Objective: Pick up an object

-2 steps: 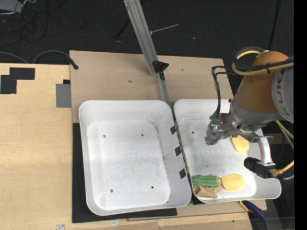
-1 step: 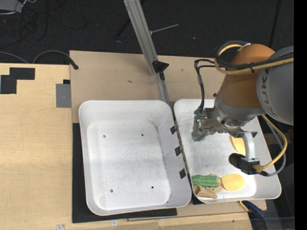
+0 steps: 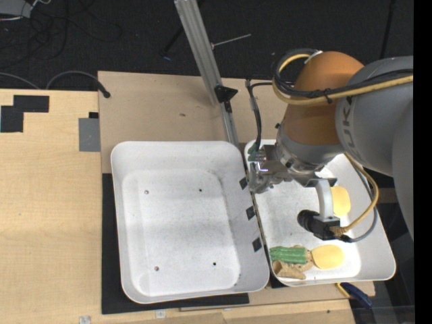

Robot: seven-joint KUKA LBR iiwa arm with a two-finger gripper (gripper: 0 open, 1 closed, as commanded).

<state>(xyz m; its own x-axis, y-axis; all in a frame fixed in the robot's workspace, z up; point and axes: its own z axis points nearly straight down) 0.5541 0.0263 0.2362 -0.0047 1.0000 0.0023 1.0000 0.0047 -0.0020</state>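
The arm [image 3: 337, 113] reaches in over the right bin [image 3: 378, 265], its orange band above the wrist and its gripper [image 3: 258, 171] low at that bin's upper left corner, just beside the wall shared with the left bin [image 3: 175, 214]. Whether the claw is apart or together cannot be told, since the wrist hides it and nothing shows clamped in it. The things to pick lie in the right bin: a green piece [image 3: 289, 254] near the lower left corner, a tan piece [image 3: 291, 269] touching it just below, a yellow disc [image 3: 328, 256] just beside the green piece, and a second yellow piece [image 3: 340, 200] further up, beside a white and black fitting [image 3: 322, 220] hanging from the arm.
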